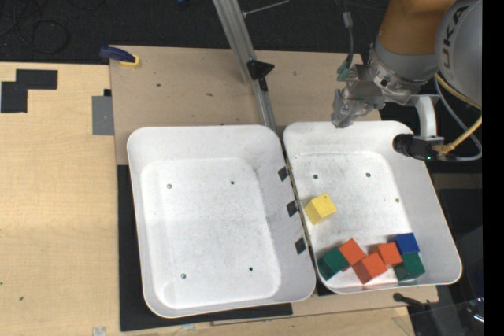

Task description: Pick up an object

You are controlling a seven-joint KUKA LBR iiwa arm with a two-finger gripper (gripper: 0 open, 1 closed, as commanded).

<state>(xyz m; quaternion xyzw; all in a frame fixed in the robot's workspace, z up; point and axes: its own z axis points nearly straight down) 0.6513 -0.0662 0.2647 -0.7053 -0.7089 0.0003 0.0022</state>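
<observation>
- The gripper [345, 116] hangs at the top rim of the right bin [358, 139], toward that bin's 11 o'clock corner, with nothing seen between its fingers.
- How far the jaws stand apart I cannot tell; the fingertips blur into one grey mass against the rim.
- The arm [429, 8] comes in from 2 o'clock, its orange band above the grey wrist.
- A yellow block [320, 208] lies alone in the right bin, left of its centre, near the left wall and well apart from the gripper, which sits toward 12 o'clock from it.
- The other blocks crowd at the bin's 5 o'clock end: a green block [334, 261] leftmost, an orange block [352, 251] touching it at its 2 o'clock.
- A second orange block [368, 268] and a third [389, 254] sit just beside those, toward 3 o'clock.
- A blue block [406, 243] lies at the cluster's 2 o'clock edge, with a dark green block [409, 267] just below it by the front rim.
- The left bin [209, 216] sits touching the right one along black clips [292, 208] at the seam.
- A metal rail [233, 20] slants from 12 o'clock down toward the seam.
</observation>
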